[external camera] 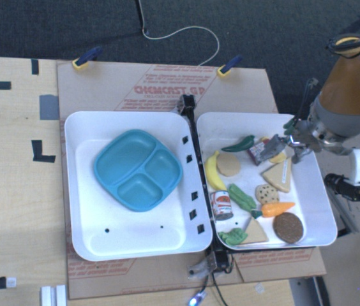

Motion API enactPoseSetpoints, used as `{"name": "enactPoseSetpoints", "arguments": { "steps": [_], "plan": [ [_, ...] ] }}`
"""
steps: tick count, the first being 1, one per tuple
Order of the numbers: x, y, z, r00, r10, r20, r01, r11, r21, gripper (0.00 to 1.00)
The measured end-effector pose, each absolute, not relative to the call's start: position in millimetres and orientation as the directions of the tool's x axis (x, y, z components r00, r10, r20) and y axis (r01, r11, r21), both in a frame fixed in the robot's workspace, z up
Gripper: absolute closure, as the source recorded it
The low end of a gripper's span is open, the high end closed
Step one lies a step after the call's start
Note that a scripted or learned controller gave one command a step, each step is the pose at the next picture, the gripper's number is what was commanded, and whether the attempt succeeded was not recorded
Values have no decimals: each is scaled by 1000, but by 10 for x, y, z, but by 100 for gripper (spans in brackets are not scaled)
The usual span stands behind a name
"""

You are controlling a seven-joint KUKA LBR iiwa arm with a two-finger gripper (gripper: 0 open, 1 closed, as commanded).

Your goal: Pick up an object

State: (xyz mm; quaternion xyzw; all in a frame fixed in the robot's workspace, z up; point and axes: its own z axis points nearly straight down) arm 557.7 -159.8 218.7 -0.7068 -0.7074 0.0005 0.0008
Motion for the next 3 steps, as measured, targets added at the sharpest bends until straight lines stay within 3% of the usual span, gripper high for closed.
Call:
{"name": "enactPoseSetpoints", "arguments": {
  "steps": [1,2,3],
  "plan": [
    [4961,-1175,3055,-4,1000,1,1000,4,5,0],
    [4974,-1187,3097,-3,1000,0,1000,3,-2,100],
    [4826,-502,2745,-7,1000,2,1000,7,-6,100]
  ]
}}
